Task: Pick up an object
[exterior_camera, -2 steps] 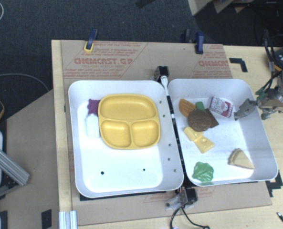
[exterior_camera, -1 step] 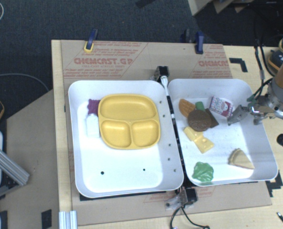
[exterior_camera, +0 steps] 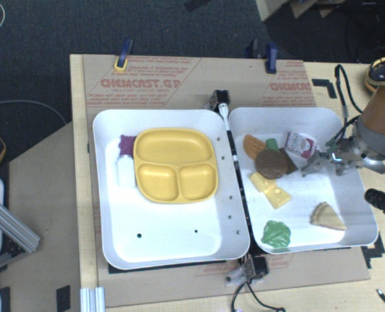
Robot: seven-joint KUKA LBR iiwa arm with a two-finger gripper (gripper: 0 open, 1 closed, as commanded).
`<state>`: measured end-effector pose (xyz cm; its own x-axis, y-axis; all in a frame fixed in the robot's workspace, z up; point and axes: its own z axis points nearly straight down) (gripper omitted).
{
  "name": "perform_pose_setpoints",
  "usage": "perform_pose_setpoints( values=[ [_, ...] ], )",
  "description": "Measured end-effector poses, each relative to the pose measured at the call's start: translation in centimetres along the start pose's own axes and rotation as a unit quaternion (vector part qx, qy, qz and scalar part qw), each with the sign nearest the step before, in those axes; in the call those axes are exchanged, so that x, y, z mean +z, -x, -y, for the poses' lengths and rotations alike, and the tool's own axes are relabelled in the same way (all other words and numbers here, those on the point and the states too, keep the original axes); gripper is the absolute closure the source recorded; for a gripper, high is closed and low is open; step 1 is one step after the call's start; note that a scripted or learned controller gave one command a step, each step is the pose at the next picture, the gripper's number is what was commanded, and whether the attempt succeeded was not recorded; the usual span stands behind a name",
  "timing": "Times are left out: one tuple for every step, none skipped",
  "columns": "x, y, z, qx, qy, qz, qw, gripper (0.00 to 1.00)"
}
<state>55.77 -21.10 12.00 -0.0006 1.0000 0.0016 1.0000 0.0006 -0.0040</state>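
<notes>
1. The tool [exterior_camera: 319,159] sits low over the right bin [exterior_camera: 348,226], near its far right edge, beside a small pink-and-white packet [exterior_camera: 300,144]; whether it is open or grips anything cannot be told, its tips being blurred.
2. Six toy foods lie in that bin: the packet, an orange piece [exterior_camera: 253,145], a round brown patty [exterior_camera: 272,164], a holed yellow cheese wedge [exterior_camera: 271,191], a tan wedge [exterior_camera: 326,216], and a lumpy green leaf [exterior_camera: 276,234].
3. The left bin [exterior_camera: 160,239] holds one glossy yellow three-compartment tray [exterior_camera: 176,164], half hiding a purple item [exterior_camera: 127,145] and a white one [exterior_camera: 125,171].
4. Both bins rest on the desk [exterior_camera: 88,174].
</notes>
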Motion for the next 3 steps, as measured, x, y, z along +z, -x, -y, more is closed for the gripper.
perform_pose_setpoints(
  values=[
    [3.8,-0.1,0.0,0.000,-0.001,0.000,1.0000,0.00],
    [2.4,0.0,-0.1,0.000,0.002,0.001,1.0000,1.00],
    [-2.9,-0.9,-0.7,-0.001,0.006,0.002,1.0000,1.00]
  ],
)
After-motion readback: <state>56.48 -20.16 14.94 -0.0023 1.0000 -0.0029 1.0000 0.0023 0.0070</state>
